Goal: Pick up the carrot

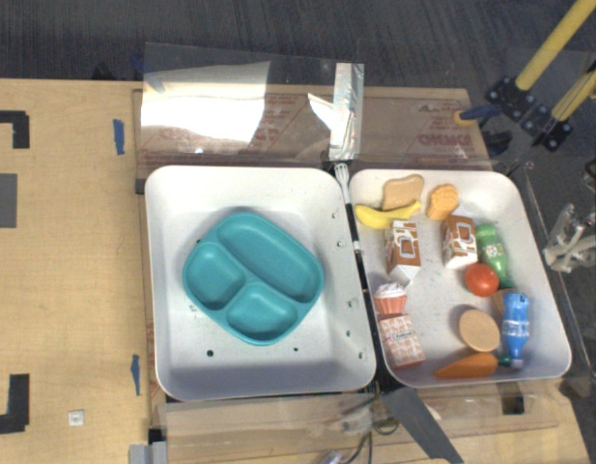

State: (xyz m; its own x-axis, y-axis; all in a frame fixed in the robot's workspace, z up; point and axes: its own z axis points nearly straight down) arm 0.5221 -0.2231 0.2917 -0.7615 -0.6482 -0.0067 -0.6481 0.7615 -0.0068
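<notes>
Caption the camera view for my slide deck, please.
Carrot lies at the right bin's near edge among toy food; teal plate fills the left bin.

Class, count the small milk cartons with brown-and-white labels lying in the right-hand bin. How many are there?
2. One carton lies left of the bin's middle, below the banana. The other carton lies to its right, beside the green bottle. None seem hidden.

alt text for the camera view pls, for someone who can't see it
An orange carrot lies at the near edge of the right bin among toy foods, including a banana and tomato. The left bin holds a teal divided plate.
</notes>
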